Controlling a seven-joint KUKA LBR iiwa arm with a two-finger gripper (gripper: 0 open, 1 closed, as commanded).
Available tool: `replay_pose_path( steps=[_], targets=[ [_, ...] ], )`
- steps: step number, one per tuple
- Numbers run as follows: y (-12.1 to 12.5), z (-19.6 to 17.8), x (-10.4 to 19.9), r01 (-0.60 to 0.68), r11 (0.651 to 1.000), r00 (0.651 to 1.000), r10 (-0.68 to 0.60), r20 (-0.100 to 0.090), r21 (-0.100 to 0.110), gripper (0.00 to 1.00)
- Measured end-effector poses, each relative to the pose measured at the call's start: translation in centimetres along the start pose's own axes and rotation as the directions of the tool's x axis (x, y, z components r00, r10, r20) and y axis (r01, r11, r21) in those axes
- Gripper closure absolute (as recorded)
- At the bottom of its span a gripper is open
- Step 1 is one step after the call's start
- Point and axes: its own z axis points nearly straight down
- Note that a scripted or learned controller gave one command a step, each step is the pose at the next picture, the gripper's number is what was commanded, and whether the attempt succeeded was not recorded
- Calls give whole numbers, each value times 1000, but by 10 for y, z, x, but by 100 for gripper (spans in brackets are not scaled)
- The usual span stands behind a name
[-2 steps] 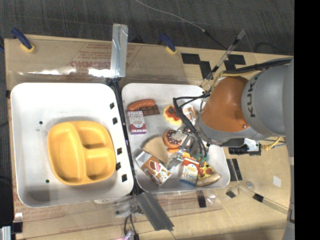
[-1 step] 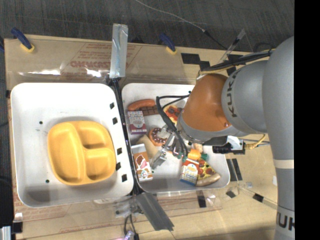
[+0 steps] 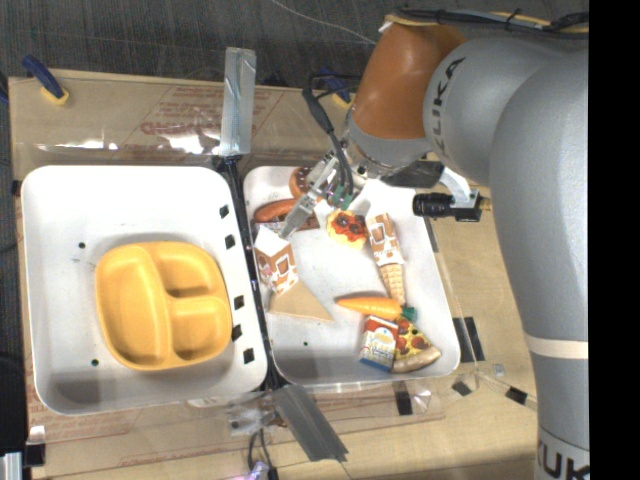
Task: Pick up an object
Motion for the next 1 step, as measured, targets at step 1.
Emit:
replay_pose_path(
  steps=[1],
  targets=[
    [-28, 71, -43, 62, 998, 998, -62, -19, 11, 0]
  ],
)
